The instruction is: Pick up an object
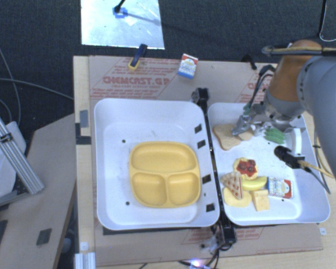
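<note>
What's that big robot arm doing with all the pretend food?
The grey robot arm with the orange band is reaching into the right white bin. Its claw is down at the flat tan bread-shaped toy near the bin's back, and it seems to be trying to grab it. Other toy food lies closer to the front: a red round piece, a yellow banana and a small white carton. The left white bin holds a yellow divided plastic tray.

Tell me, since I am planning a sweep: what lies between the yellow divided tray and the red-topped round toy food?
In the camera view, between the yellow divided tray and the red-topped round toy food lie the two white bins' adjoining walls with black clips.
</note>
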You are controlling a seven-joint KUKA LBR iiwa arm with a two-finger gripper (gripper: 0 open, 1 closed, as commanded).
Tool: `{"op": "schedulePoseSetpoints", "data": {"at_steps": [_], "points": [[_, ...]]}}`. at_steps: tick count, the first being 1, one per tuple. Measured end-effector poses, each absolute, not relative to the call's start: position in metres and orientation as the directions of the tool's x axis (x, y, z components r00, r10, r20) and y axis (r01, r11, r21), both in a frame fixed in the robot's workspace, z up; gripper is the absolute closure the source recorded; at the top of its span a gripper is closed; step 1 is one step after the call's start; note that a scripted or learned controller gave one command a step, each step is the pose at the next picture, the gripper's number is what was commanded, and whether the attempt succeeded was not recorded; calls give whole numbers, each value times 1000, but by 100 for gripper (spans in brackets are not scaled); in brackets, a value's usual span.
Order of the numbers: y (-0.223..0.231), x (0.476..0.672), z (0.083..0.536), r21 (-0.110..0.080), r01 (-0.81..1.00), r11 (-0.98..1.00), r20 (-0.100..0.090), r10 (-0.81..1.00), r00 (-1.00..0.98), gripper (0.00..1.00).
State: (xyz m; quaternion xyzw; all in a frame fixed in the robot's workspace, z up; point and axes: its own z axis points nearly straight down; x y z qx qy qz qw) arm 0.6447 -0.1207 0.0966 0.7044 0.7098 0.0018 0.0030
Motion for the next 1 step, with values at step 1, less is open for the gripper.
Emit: {"op": "schedulePoseSetpoints", "data": {"at_steps": [1], "points": [[-69, 590, 190, 5, 1000, 8, 2, 1000, -8, 100]]}}
